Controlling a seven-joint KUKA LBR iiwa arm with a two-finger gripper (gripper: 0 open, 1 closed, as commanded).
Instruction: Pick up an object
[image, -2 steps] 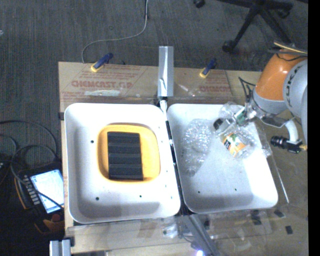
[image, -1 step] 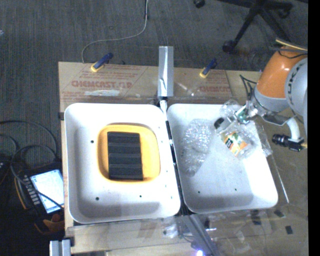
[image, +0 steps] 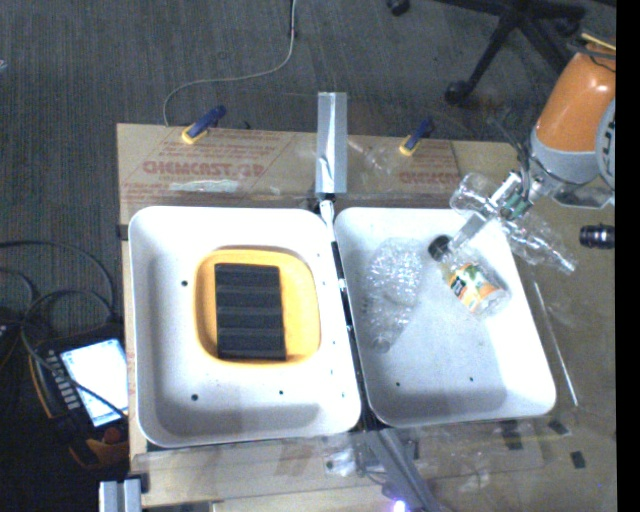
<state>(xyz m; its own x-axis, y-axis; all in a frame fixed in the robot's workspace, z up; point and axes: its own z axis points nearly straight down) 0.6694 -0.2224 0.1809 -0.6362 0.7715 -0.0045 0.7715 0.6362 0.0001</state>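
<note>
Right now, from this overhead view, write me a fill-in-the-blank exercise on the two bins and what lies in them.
1. The yellow tray with the black insert lies in the ____ bin.
2. The small bottle has an ____ label.
3. The crumpled clear plastic lies to the ____ of the bottle.
4. The gripper hangs over the ____ bin.

Missing words: left; orange; left; right

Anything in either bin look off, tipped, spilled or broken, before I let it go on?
Nothing spilled or broken. The small bottle lies tipped on its side in the right bin, beside crumpled clear plastic. The yellow tray sits flat in the left bin.
</note>
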